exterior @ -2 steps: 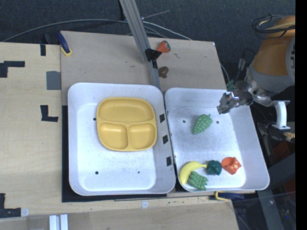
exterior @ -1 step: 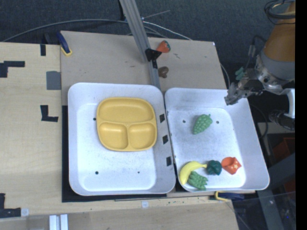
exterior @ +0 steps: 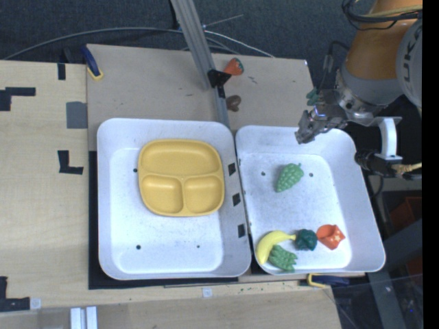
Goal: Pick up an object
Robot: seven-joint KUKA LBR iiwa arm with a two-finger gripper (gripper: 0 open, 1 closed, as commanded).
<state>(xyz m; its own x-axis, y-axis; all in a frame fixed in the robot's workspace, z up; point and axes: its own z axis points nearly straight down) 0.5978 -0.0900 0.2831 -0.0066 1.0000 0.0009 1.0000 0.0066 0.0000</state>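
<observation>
Over the right bin's (exterior: 357,204) far rim hangs the pincer (exterior: 306,133), up near the top right corner, nothing between its tips. Cannot tell from this angle whether it is released or clenched; too small and dark.

Candidate objects all lie in the right bin. Green grape bunch (exterior: 289,177) sits alone mid-bin, well apart from everything, nearest to the pincer. Along the near edge a cluster: yellow banana (exterior: 269,242) touching a light green piece (exterior: 282,258), a dark green piece (exterior: 306,239) just beside them, an orange-red piece (exterior: 330,236) next to that. Left bin (exterior: 110,184) carries a yellow divided plate (exterior: 182,177); flat and wide, poor target.

Judgement: step in hand is approach, no descent yet. Best pick is probably the grape bunch: isolated, clear space all round, short travel down and toward the camera from where the pincer hangs. To do it well, centre over the bunch, align the closing direction across its narrower width, go down until the tips straddle it close to the bin floor, then close and lift straight. Lumpy shape may roll or squirt out if caught off centre. The near cluster risks pinching two things or nudging neighbours, and the bin wall crowds the banana.
</observation>
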